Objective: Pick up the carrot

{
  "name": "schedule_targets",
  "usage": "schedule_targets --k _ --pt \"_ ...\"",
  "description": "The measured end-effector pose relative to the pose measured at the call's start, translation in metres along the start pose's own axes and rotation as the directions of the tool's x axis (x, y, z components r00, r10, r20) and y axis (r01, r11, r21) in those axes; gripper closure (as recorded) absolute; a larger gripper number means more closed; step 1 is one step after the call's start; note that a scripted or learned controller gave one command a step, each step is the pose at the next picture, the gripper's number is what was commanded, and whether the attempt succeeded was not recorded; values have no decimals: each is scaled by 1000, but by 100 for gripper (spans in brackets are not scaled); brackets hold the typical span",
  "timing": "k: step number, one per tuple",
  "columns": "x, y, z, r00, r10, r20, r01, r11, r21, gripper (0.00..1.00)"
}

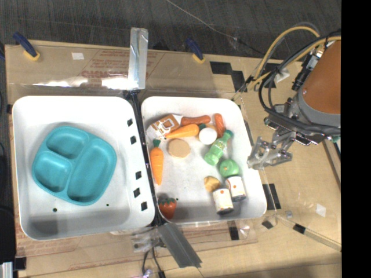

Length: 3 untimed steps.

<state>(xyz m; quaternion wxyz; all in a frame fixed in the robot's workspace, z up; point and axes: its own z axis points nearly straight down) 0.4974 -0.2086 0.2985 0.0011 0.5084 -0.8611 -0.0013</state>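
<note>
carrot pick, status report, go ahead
Gripper outside the right bin, off its right wall, holding nothing. Carrot lies at the bin's left wall, untouched. Second carrot near the top; strawberry just below the first.

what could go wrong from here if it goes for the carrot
1. There are two carrots: one lies along the right bin's left wall, likely leaving little finger room on that side.
2. The other carrot is hemmed in by a sausage, a white ball and a round cookie, so the gripper might catch a neighbour instead.
</note>
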Motion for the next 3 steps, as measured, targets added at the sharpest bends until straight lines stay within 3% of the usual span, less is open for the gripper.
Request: schedule_targets --k 1,2,3 --pt "7 11 9 976 -220 -1 220 976 -1 100" --pt "10 17 15 924 -382 0 382 924 -5 100" --pt "-5 -8 23 805 -593 -1 593 805 5 100"
